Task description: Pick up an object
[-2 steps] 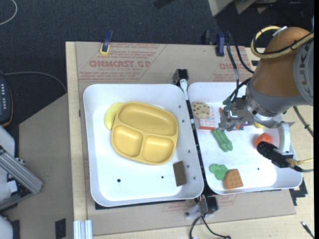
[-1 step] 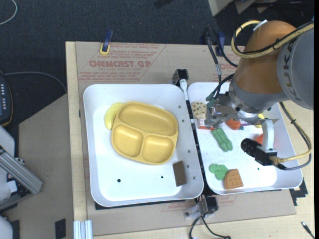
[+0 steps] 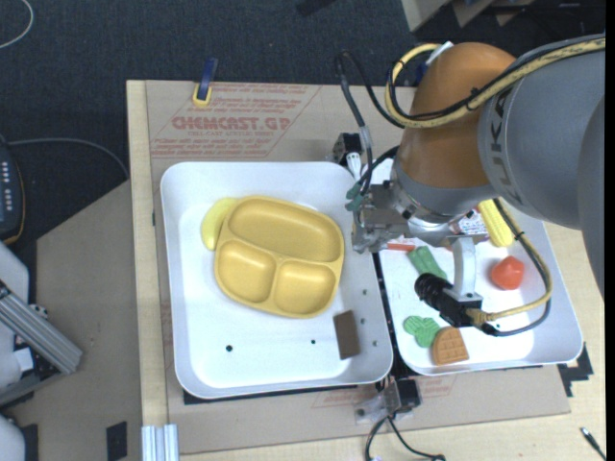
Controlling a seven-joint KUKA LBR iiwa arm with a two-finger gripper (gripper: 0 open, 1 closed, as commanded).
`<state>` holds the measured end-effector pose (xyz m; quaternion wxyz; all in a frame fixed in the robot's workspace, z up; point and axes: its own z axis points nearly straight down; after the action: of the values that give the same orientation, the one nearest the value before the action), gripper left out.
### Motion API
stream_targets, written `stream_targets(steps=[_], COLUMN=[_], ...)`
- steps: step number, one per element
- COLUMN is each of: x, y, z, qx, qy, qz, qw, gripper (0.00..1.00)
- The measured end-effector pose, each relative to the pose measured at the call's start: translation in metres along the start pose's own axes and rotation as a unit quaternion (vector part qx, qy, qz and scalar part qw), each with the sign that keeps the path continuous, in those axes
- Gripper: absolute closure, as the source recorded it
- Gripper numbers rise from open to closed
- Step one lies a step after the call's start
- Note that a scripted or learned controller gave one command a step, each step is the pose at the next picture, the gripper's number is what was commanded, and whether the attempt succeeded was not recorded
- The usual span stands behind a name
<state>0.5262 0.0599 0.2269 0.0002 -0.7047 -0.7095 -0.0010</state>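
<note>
My gripper [image 3: 369,227] hangs low over the divider between the two white bins, under the grey wrist and its orange band. In the left bin [image 3: 183,257] lies a yellow divided plate [image 3: 277,255], with a small brown block [image 3: 345,334] near the front right corner. The right bin [image 3: 553,339] holds an orange-red ball [image 3: 507,273], a yellow stick [image 3: 496,223], a long green piece [image 3: 423,259], a green leafy piece [image 3: 419,327] and an orange biscuit-like piece [image 3: 449,346]. The arm hides much of the right bin's back half.
A second yellow piece [image 3: 212,222] peeks out from under the plate's left rim. Both bins rest on a cardboard sheet [image 3: 240,113] with red lettering. Cables run behind the bins near the wrist.
</note>
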Motion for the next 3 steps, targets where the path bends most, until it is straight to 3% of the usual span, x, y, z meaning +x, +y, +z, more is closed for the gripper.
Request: stream_targets(steps=[1, 3], x=[-0.020, -0.006], y=[-0.006, -0.003], z=[0.000, -0.007], qx=[0.002, 0.000], qy=[-0.001, -0.001], qz=[0.005, 0.003], qw=[1.0000, 1.0000], gripper=[1.00, 1.00])
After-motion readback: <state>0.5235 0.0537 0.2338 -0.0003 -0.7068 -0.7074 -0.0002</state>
